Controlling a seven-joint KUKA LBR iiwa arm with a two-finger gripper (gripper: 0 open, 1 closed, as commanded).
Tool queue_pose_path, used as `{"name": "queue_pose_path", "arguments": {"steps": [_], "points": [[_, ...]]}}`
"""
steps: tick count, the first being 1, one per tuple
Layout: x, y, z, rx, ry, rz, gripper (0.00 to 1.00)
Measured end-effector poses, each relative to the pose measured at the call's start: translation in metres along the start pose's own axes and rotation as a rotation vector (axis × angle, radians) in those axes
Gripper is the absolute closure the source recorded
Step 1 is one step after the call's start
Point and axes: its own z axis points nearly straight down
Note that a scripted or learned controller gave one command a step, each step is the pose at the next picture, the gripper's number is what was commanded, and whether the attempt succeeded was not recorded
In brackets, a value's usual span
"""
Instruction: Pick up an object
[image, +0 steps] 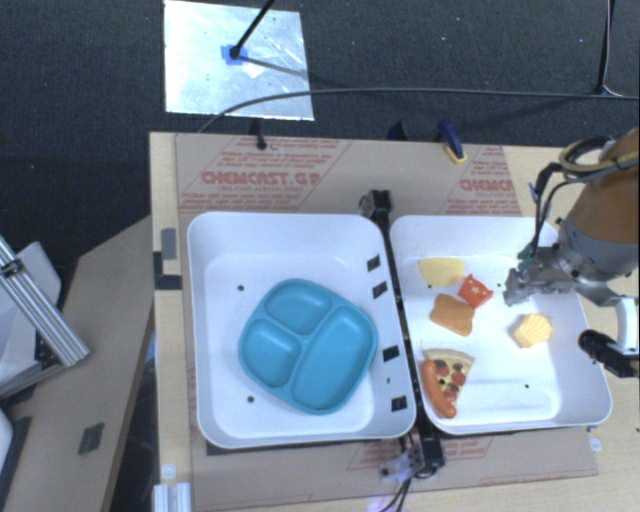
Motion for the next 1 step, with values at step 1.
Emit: {"name": "queue_pose_path", "arguments": {"steps": [1], "points": [[-0.0045, 0.0014, -0.0643, -0.003, -0.001, -0.003, 1.0]]}}
